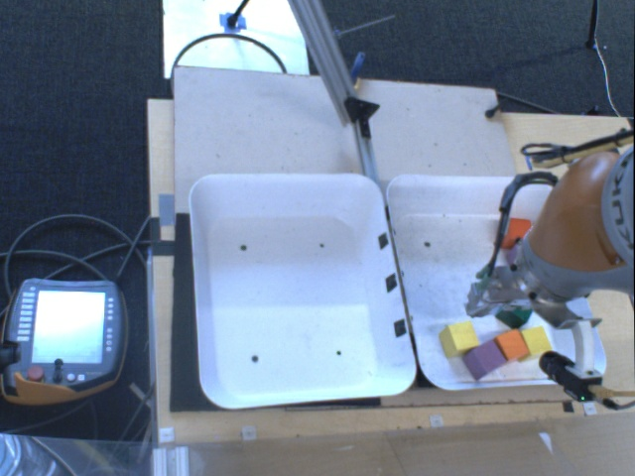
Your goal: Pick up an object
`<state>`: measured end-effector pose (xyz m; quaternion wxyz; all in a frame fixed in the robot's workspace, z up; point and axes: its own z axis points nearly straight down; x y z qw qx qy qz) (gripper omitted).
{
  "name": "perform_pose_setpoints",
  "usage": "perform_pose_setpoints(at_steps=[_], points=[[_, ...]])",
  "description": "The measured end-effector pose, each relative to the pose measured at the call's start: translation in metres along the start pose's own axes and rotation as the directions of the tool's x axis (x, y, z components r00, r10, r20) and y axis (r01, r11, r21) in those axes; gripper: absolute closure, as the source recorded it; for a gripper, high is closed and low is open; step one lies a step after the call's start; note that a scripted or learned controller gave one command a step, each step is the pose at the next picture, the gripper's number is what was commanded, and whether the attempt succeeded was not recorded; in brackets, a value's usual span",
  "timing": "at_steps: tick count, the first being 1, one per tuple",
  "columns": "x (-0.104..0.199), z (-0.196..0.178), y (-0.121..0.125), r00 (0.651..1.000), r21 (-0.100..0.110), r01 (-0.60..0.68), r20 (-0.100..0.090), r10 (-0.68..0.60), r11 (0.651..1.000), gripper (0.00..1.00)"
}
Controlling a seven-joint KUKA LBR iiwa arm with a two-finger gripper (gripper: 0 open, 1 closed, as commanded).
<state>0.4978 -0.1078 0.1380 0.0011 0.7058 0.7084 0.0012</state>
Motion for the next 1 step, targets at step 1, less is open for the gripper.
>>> perform_pose_setpoints(at_steps=[1], points=[[0.0081,-0.0470,0.0021,1.000,-0.003,0.002,0.001,-0.002,1.000,1.00]])
